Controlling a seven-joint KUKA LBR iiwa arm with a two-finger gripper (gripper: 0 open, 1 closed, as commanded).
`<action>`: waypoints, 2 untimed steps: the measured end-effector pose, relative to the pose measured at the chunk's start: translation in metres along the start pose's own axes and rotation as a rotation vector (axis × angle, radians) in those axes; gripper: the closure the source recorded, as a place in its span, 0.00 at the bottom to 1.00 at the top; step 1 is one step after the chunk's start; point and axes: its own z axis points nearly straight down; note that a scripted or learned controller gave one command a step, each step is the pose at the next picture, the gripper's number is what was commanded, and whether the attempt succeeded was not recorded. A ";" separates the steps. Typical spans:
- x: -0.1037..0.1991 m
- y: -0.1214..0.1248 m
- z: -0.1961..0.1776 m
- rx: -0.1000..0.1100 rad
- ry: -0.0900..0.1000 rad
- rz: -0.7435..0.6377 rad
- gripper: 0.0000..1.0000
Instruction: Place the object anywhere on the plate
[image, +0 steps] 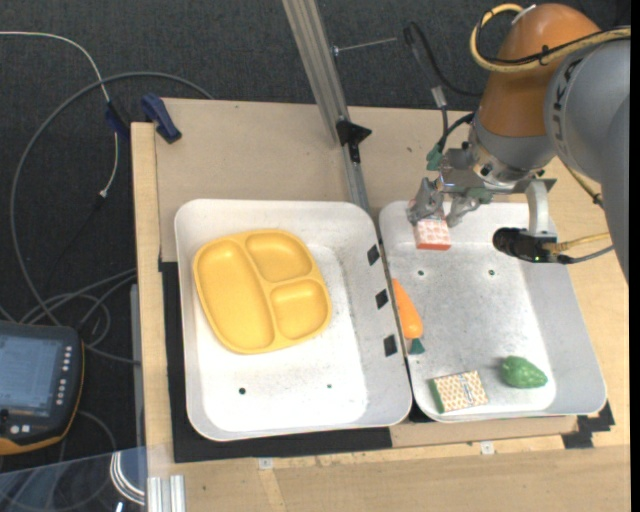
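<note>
A yellow plate (228, 292) with three compartments lies in the left bin (300, 385), with nothing on it. My gripper (441, 212) hangs over the far left corner of the right bin (500, 300). A small orange-and-white block (433, 235) sits right under the fingertips, its top edge caught between them. The gripper is shut on this block, well to the right of the plate.
An orange carrot (407, 310) lies along the right bin's left edge. A patterned packet (459, 391) and a green lump (523, 373) sit near that bin's front. A metal pole (325, 70) rises behind the bins. Cables and a pendant (35, 385) lie left of the bench.
</note>
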 end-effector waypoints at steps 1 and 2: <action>0.048 -0.003 0.000 0.000 0.000 0.000 1.00; 0.101 -0.004 0.000 -0.001 0.000 -0.001 1.00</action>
